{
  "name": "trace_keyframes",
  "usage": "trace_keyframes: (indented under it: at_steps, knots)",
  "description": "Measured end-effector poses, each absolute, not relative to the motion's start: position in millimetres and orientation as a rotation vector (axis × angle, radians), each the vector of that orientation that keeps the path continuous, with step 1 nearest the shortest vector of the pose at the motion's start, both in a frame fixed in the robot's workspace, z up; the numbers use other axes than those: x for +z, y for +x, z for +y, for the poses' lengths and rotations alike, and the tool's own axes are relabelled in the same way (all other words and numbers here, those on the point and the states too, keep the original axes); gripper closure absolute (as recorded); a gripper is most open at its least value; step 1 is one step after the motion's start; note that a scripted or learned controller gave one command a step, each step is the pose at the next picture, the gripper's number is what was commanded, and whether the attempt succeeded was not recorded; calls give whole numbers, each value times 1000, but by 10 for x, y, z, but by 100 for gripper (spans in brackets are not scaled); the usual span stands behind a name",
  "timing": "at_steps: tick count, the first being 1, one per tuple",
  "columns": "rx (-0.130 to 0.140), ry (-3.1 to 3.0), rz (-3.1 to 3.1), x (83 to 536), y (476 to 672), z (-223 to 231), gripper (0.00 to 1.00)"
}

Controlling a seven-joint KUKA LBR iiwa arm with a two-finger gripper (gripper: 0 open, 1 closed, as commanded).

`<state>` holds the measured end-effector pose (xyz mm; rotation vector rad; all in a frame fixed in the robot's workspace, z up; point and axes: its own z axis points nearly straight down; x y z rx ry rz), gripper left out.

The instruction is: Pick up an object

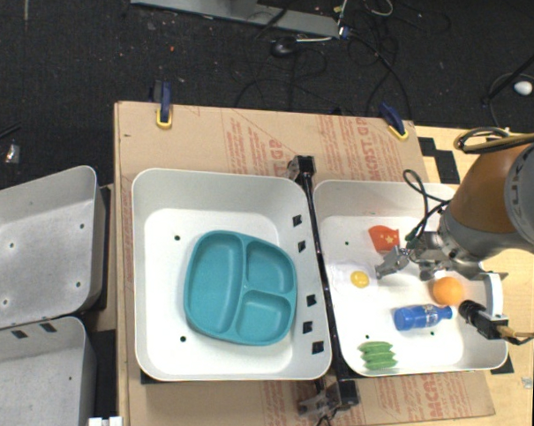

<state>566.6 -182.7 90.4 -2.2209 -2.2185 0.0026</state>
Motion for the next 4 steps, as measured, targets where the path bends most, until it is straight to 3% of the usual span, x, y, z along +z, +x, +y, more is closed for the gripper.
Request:
trace_keyframes:
  at_steps: [1, 2, 4]
  knots:
    - [0, -2223, -2220, 1025, 5674, -1827, 100]
    - [-3, -2226, -2223, 1517, 5596, -1804, 100]
    - [-3, -2224, -2227, 2406, 5626, -1917, 100]
